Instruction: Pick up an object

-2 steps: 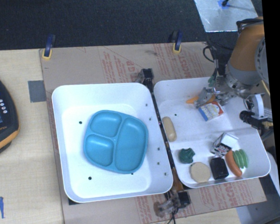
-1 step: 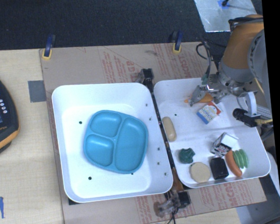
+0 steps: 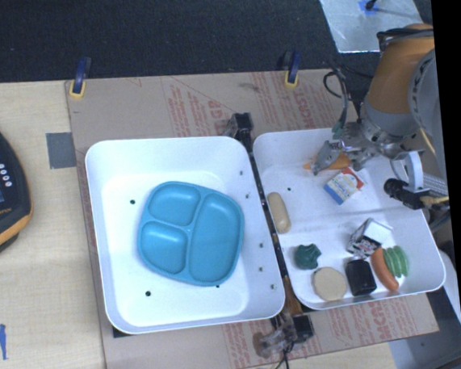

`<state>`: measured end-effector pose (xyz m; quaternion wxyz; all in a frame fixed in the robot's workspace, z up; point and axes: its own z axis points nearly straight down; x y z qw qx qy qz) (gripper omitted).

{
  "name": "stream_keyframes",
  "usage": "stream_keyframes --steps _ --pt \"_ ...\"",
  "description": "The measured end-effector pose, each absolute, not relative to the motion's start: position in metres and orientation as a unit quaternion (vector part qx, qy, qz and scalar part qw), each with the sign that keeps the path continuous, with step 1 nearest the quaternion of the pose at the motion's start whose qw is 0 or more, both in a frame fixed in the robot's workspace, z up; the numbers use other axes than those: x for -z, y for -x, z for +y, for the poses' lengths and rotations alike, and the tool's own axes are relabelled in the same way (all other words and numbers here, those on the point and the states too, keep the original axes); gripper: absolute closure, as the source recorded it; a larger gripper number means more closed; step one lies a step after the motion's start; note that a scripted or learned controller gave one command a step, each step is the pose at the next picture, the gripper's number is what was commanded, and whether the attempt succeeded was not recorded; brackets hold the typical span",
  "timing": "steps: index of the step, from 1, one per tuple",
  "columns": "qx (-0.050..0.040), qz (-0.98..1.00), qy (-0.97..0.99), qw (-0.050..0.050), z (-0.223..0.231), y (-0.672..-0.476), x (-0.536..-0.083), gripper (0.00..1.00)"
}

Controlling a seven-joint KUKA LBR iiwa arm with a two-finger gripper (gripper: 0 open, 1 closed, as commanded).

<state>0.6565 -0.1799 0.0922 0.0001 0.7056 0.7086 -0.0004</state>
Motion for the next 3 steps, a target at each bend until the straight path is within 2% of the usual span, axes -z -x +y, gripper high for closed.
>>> stream_keyframes --steps 1,2,3 --pt "0.0004 0.709 -0.705 0.000 -0.180 -0.656 -0.092 0.00" --pt "0.0022 0.708 -0.706 -0.001 -0.204 -0.557 -0.092 0.00" --pt "0.0004 0.708 -0.706 -0.001 -0.204 -0.636 -0.092 0.00"
